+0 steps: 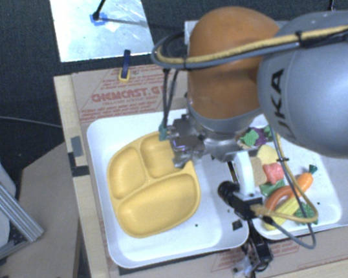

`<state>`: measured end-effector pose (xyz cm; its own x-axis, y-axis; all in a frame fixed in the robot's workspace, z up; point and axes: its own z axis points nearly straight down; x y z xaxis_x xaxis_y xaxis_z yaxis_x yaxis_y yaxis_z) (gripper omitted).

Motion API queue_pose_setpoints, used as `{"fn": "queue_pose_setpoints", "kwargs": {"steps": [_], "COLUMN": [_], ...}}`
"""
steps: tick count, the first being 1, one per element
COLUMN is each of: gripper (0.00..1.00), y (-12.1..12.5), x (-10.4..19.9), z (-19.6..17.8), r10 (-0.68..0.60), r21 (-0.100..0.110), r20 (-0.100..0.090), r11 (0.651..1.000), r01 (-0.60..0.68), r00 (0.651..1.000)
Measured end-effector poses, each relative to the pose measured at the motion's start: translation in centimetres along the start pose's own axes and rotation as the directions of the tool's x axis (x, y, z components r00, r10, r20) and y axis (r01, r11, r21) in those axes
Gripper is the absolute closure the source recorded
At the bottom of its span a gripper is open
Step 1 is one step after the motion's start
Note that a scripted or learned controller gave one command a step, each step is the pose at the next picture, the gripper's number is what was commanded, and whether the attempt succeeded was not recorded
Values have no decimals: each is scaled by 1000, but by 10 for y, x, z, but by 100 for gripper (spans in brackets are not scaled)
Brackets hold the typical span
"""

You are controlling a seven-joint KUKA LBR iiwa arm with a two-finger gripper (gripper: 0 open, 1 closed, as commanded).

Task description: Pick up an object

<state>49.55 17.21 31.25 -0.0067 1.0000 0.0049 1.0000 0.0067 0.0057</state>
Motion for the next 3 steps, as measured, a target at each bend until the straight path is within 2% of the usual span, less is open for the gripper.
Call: {"fn": "queue_pose_setpoints", "kwargs": {"steps": [1, 2, 3], "gripper": [100, 100, 100], "y": [22, 13, 16], "x": [12, 29, -21], "z": [118, -60, 70], "r10": [18, 0, 11], "r21": [-4, -8, 19], "r20": [14, -2, 12], "r11": [1000, 1000, 1000], "r01": [-18, 0, -11], "r00": [1000, 1000, 1000]}}
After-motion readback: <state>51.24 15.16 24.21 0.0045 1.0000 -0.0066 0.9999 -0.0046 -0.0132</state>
